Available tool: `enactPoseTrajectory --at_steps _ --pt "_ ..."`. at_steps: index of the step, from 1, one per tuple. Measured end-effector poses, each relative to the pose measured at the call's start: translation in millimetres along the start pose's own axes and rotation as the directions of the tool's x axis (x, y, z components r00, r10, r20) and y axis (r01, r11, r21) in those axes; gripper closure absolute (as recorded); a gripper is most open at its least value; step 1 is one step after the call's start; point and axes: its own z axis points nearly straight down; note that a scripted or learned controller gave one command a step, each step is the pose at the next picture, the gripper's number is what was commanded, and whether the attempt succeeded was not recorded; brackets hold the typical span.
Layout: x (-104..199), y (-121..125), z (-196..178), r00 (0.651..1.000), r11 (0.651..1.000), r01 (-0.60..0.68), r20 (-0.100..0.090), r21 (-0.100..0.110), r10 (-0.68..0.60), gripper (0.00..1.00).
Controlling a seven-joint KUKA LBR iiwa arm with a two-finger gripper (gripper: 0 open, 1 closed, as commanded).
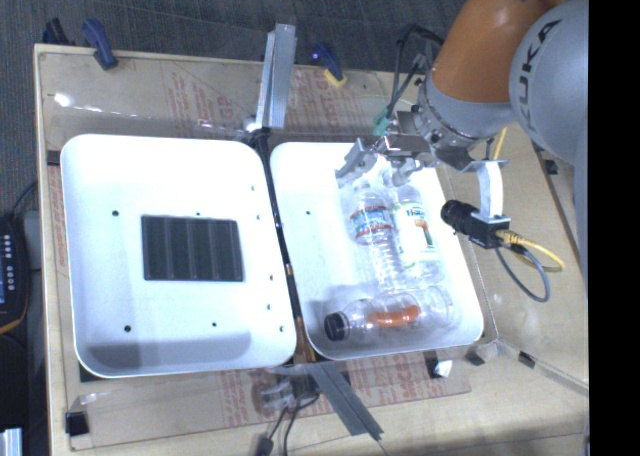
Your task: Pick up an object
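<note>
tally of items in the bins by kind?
Clear plastic bottles: 3, all in the right bin: upright-labelled water bottle, bottle with white label, black-capped bottle lying along the near edge
Dark ribbed grey panel: 1, in the left bin
Total: 4

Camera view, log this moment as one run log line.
gripper: over right bin, far end | fingers: unclear | bottles: lying in right bin | left bin: dark grate
</note>
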Motion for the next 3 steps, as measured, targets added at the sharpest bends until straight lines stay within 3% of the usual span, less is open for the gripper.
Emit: enactPoseTrajectory --at_steps 1,2,3 --pt "-55 19 90 0.995 0.995 0.097 0.000 0.001 -0.097 0.00" --pt "-89 10 197 0.999 0.999 0.054 -0.005 0.002 -0.054 0.00" --pt "-91 10 186 0.998 0.998 0.056 -0.001 0.002 -0.056 1.00"
